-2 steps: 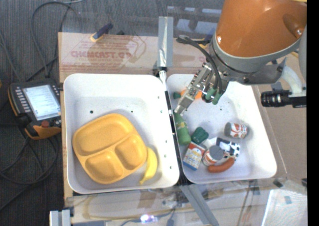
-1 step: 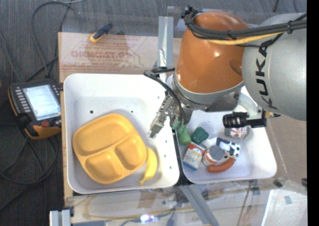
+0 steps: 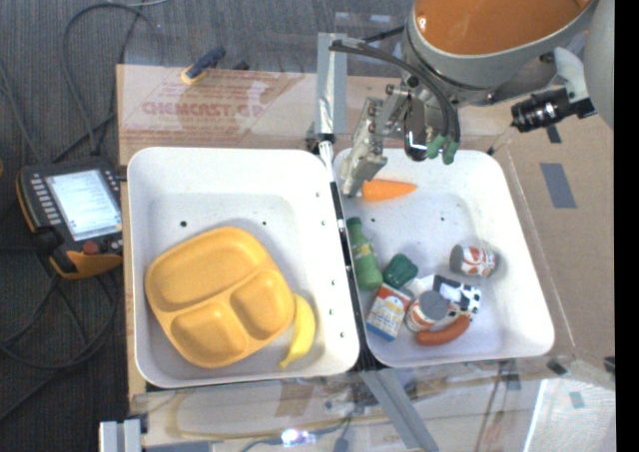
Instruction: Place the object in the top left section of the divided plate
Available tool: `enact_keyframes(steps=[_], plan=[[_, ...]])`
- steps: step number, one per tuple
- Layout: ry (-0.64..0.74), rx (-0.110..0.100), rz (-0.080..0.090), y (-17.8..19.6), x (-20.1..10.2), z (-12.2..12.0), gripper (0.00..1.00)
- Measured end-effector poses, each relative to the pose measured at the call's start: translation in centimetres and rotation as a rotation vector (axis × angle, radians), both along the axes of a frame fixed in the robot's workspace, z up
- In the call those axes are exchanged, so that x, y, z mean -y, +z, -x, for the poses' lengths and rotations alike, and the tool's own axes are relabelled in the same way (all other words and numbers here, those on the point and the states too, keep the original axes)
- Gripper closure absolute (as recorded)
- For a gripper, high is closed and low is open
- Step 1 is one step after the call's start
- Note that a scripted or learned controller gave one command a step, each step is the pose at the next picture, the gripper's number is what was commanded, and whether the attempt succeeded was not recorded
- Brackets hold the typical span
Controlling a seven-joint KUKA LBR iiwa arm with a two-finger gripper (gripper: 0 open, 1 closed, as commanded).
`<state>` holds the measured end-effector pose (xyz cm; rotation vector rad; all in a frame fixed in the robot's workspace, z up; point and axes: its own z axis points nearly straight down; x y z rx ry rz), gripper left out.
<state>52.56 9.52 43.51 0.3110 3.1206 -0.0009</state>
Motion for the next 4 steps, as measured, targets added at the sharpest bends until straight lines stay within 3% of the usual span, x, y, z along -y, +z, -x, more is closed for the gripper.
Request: enact_keyframes(steps=[1, 2, 3, 4], plan=[[-0.097, -0.006, -0.001, -13.5, -7.6, 3.2, 1.0], [-0.062, 0.004, -0.002, -31.1, -5.5, 3.8, 1.0], [0.006, -0.004, 0.0, -25.1, 2.2, 0.2, 1.0], [-0.052, 0.001, -0.001, -1.2, 9.6, 4.0, 1.0]])
